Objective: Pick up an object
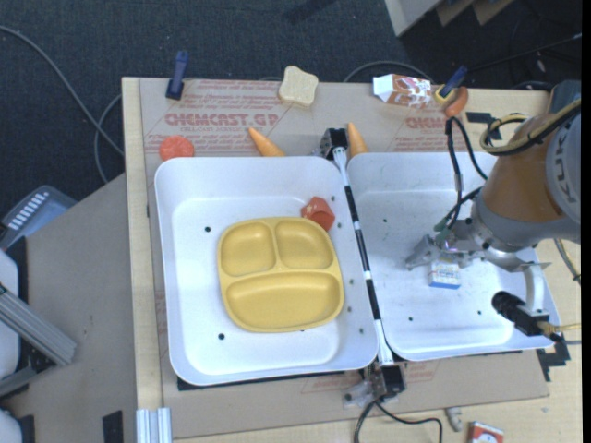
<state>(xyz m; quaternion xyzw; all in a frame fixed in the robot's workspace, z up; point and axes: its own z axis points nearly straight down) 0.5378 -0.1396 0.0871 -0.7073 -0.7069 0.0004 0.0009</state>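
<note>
My gripper (427, 253) hangs low over the middle of the right bin (406, 330), with the arm reaching in from the right. A small white object with a blue stripe (445, 278) lies on the bin floor just below and right of the gripper, close to it; I cannot tell whether they touch. In the left bin (185, 247) a yellow divided plate (277, 273) lies flat. A small red object (319, 212) sits at the plate's upper right corner.
Outside the bins, along the back of the bench, lie a toy bread slice (298, 85), an orange carrot (265, 142), a red piece (175, 146), a blue clip (175, 74) and a small carton (403, 89). A black divider (355, 238) separates the bins.
</note>
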